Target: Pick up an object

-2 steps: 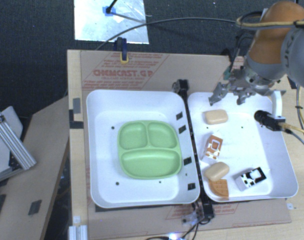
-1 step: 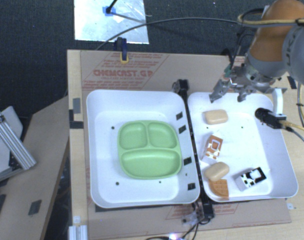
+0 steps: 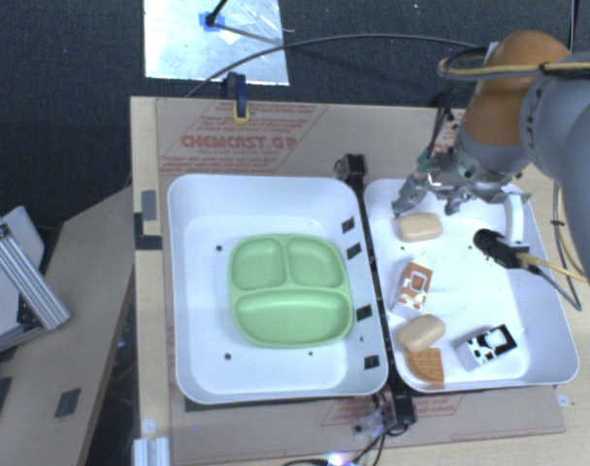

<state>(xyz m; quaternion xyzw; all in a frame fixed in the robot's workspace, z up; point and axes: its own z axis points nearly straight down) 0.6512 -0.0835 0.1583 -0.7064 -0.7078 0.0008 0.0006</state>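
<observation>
Arm bent down over right bin (image 3: 552,304); tool (image 3: 433,194) apparently open (blurred), above bread roll (image 3: 418,226).

Dark carpet (image 3: 62,66), tan bench (image 3: 149,134)

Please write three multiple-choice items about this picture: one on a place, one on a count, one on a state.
1. Where is the green plate?
A. in the left bin
B. in the right bin
C. on the bench outside the bins

2. How many compartments does the green plate have?
A. two
B. three
C. five

3. How does the gripper stand to the tan bun?
A. it lifts the bun high
B. it is above the bun's far side, holding nothing
C. it rests on the green plate

Key: 1 A, the plate lies in the left bin. 2 B, two small and one long. 3 B, the bun lies on the bin floor.
</observation>
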